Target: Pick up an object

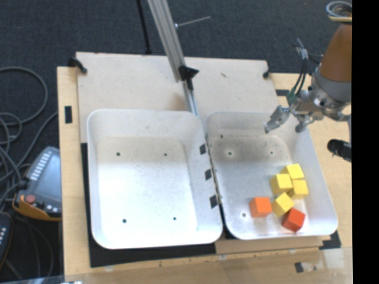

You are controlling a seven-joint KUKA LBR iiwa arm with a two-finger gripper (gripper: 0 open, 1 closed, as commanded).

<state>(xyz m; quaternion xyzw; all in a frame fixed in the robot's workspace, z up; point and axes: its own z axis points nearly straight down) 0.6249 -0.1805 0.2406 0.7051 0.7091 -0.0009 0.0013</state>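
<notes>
Five small blocks lay clustered in the near corner of the right bin (237, 158): a red block (294, 219) nearest the front rim, an orange block (260, 206) just to its left, and three yellow blocks (288, 185) touching one another in a loose heap just behind. All looked like hard, matte, square-edged cubes, some tipped on a corner. The right bin itself was shallow, white and round-cornered, its floor scuffed grey toward the middle; the left bin (106, 158) beside it showed the same speckled, worn plastic. Farther back, the gripper (290, 120) hung over the right bin's far rim, well apart from the blocks, its two fingers spread and nothing between them. By that showing, the pick had not begun: no block was lifted, and reach, descent and closing all remained to do.
</notes>
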